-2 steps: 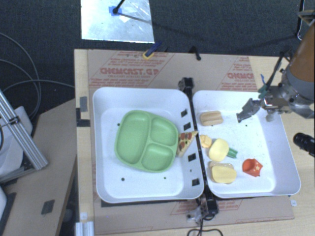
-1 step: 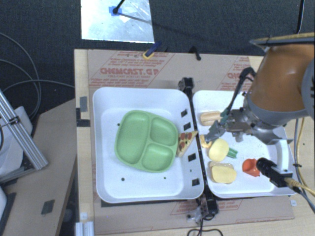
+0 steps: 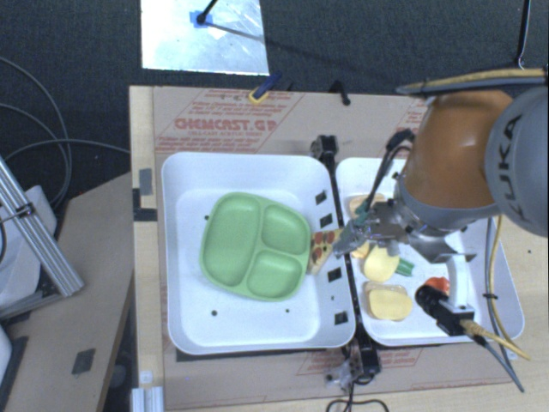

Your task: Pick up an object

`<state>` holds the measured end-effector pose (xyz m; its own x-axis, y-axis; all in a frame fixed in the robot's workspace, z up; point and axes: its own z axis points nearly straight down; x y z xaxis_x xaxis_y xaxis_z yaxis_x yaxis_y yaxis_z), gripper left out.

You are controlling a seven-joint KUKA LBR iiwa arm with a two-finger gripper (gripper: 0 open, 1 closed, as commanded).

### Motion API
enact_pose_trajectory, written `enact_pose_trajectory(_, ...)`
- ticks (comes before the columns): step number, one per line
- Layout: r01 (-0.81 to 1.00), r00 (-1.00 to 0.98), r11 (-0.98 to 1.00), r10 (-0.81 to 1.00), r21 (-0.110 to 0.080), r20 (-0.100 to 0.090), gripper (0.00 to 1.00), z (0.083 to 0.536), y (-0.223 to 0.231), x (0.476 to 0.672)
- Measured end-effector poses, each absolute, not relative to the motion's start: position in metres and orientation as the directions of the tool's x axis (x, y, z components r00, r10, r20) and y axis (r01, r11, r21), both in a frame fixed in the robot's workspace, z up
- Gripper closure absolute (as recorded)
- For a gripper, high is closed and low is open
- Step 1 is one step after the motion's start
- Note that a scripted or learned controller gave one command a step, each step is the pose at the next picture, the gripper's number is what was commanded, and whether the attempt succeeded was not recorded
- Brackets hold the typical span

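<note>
Orange-banded arm (image 3: 450,153) looms closest, its gripper (image 3: 350,237) low over the wall between the bins; I cannot tell whether it is open or gripping. A pizza slice (image 3: 322,249) lies just beside it, toward the green plate (image 3: 254,245), and a yellow fruit (image 3: 380,266) lies near on the other side. Nothing looks lifted yet.

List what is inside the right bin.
In the right bin, two pale yellow pieces lie toward the front, with a small green piece and a red piece beside them. The arm covers the bin's rear part, so anything beneath it is hidden.
</note>
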<state>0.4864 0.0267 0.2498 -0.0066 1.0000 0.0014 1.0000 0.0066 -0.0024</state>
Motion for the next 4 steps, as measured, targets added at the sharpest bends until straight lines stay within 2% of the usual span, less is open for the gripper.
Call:
enact_pose_trajectory(1, 1.0, -0.005, 0.005, 1.0, 0.004, 0.001, 1.0, 0.262, 0.025, 0.488)
enact_pose_trajectory(2, 1.0, -0.008, 0.008, 1.0, -0.002, 0.002, 1.0, 0.244, 0.07, 0.486)
enact_pose_trajectory(3, 1.0, -0.007, 0.007, 1.0, 0.021, 0.005, 1.0, 0.411, 0.082, 0.488)
enact_pose_trajectory(4, 1.0, -0.007, 0.007, 1.0, 0.003, 0.001, 1.0, 0.408, 0.11, 0.487)
